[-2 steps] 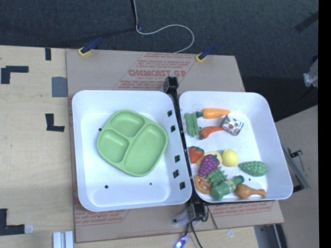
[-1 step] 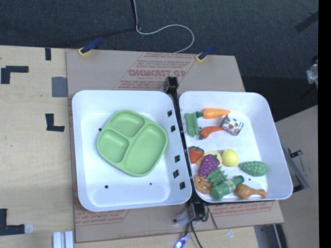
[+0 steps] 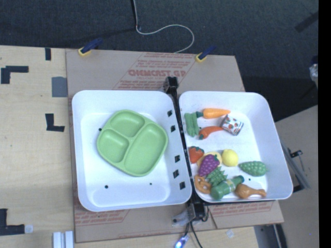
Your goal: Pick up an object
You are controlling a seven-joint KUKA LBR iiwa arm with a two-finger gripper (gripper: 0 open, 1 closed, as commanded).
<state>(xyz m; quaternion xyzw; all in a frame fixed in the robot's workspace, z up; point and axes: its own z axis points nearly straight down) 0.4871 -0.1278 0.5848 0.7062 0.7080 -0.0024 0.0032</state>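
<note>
The right bin [image 3: 269, 118] holds several toy foods. An orange carrot [image 3: 215, 112] lies at its back, with a green bean pod [image 3: 191, 123] and a red-orange pepper [image 3: 211, 132] just below. A small white and red can [image 3: 231, 124] rests to the right of them. Further forward are a red tomato [image 3: 195, 153], a purple grape bunch [image 3: 208, 165], a yellow lemon [image 3: 229, 158] and a green bumpy fruit [image 3: 253, 168]. At the front edge lie a green vegetable [image 3: 222, 187] and a brown drumstick [image 3: 248, 191].
The left bin [image 3: 88, 180] holds a green divided plate [image 3: 132, 142]. Both bins sit on a cardboard sheet [image 3: 150, 71] clamped at the back. A white cable [image 3: 165, 30] loops behind the bench.
</note>
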